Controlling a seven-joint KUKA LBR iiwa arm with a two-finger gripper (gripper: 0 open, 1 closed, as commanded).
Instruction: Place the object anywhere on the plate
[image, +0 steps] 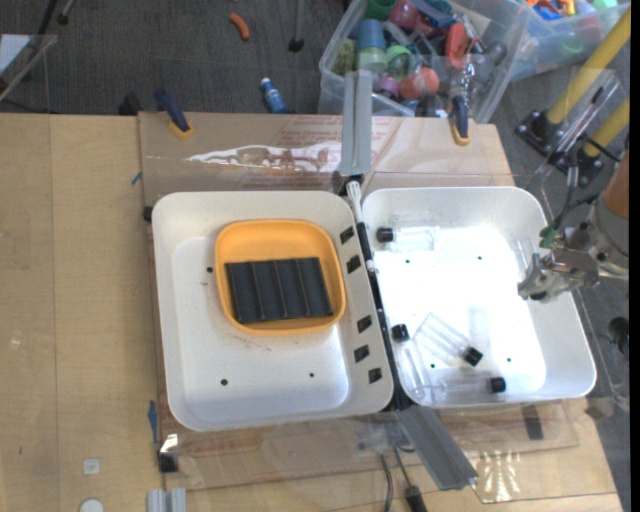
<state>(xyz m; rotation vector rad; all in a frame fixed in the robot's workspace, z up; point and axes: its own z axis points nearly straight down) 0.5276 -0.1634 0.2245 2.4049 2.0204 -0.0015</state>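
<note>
Wooden surface (70, 300) carries two white bins. On the left bin (190, 390) sits an orange plate (232, 245), already bearing a dark ribbed block (278, 290), flat and centred, so it looks placed. Gripper (537, 282) hangs at the right bin's (570, 370) far rim; I cannot tell how its jaws stand.

Orange plate (226, 240) w/ black ribbed object (278, 290); both bins white (190, 390), (565, 360); bench tan (70, 300).
</note>
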